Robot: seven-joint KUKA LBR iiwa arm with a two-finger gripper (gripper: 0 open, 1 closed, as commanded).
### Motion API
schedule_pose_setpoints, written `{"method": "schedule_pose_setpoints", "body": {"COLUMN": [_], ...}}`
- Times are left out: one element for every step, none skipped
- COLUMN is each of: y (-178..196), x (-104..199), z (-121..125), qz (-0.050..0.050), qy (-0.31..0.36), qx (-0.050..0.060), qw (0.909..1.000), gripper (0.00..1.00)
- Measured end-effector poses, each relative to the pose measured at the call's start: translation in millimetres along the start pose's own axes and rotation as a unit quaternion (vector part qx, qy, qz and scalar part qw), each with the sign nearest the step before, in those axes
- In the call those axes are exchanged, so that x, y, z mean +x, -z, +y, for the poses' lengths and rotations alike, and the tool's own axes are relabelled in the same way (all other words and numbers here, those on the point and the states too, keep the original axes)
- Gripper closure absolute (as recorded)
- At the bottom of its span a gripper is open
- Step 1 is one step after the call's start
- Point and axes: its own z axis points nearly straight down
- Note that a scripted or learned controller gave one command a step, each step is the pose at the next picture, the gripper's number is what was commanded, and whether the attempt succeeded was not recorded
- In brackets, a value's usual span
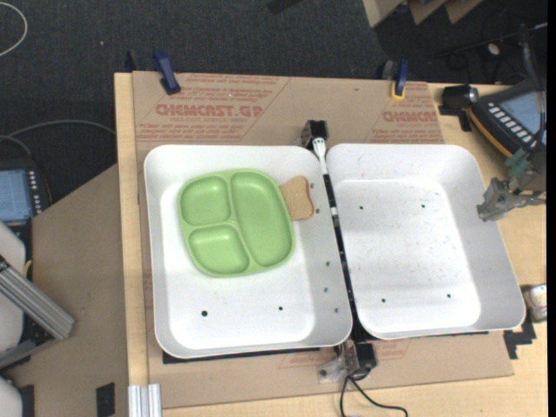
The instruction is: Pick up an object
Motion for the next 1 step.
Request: {"method": "schedule_pose_setpoints", "body": {"y": [96.6], "x": [-59.7], "z": [35.7], "qz": [-0.006], "qy": [-0.004], "qx": [-0.010], "qw": [0.9999], "gripper": [1.00]}}
